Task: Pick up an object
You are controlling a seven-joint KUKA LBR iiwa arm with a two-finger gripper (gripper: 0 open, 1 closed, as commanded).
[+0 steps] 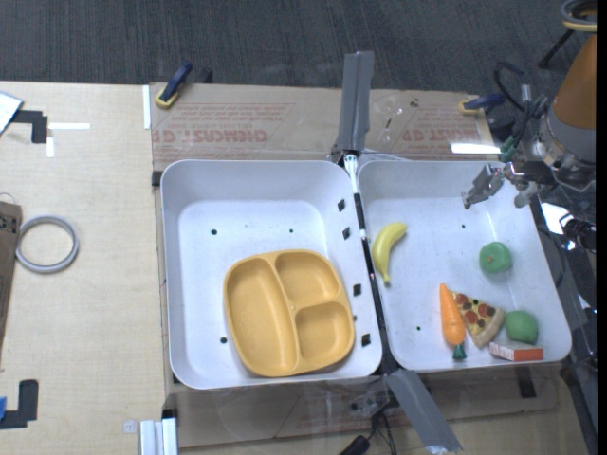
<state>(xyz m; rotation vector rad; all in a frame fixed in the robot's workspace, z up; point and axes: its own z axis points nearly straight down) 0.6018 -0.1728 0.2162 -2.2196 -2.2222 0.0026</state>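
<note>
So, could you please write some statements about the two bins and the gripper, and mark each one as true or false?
1. The yellow divided plate lies in the left bin. True.
2. The banana lies in the left bin. False: it lies in the right bin, near the divider.
3. The carrot lies beside the pizza slice. True.
4. The gripper holds the green ball. False: the ball rests on the bin floor, apart from the gripper.
5. The right bin contains one green object. False: there are two, including the green piece in the corner.
</note>
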